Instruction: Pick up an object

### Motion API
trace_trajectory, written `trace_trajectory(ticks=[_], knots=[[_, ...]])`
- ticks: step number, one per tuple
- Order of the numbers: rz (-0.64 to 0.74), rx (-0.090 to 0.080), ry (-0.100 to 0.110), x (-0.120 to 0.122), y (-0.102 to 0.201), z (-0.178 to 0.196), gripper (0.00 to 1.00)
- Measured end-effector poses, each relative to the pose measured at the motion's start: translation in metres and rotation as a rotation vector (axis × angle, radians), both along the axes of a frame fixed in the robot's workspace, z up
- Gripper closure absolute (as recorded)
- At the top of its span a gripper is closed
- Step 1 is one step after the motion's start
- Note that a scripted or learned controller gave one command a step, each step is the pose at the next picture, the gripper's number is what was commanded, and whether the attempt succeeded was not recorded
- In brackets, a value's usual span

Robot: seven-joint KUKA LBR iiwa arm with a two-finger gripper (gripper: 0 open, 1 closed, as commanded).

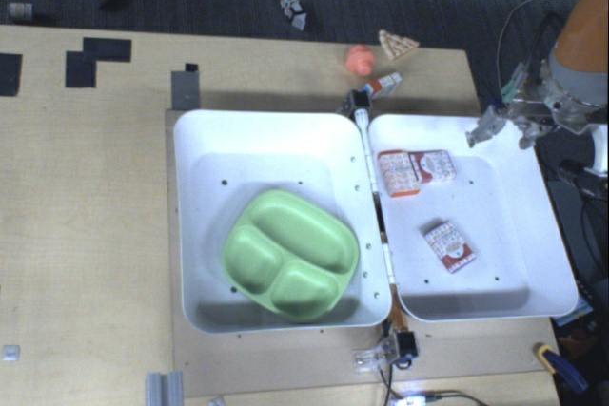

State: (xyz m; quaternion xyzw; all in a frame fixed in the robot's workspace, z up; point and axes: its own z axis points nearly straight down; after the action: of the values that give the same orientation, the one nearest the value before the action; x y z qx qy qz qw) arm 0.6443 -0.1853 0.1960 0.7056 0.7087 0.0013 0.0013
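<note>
The gripper (502, 121) hangs over the upper right corner of the right bin (533, 299), at the end of the grey arm with its orange band (582, 38); whether it stands wide or narrow cannot be told from this slant, and nothing shows in its hold.

Candidate things lie as follows:

- The larger snack packet (415, 171) lies flat in the upper left part of the right bin; it is near the gripper, to the view's left of it and a little lower; its long axis runs almost level across the view, orange end to the left, red-and-white end to the right, toward the gripper.
- The smaller snack packet (449, 245) lies flat near the middle of the same bin, below and to the left of the gripper, well apart from it; its long axis runs on a diagonal from upper left to lower right; the two packets do not touch.
- The green divided tray (290, 252) lies in the left bin (190, 204), across the divider, farthest from the gripper; its long axis slants from upper left to lower right.

As a judgement, the larger packet is the nearest target; the move calls for travel left and down; a grip across the short side, perpendicular to the level long axis, appears most suitable; a flat, thin packet may slip from the grasp.
</note>
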Motion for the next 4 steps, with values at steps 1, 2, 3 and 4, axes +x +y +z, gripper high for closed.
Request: trace_trajectory(ticks=[1, 2, 3, 4], knots=[[-0.001, -0.001, -0.001, -0.030, 0.051, -0.101, 0.00], [-0.003, 0.000, -0.005, -0.114, 0.090, -0.109, 0.00], [-0.002, -0.002, -0.012, -0.112, 0.090, -0.097, 1.00], [-0.001, -0.002, -0.012, -0.112, 0.090, -0.097, 0.00]])
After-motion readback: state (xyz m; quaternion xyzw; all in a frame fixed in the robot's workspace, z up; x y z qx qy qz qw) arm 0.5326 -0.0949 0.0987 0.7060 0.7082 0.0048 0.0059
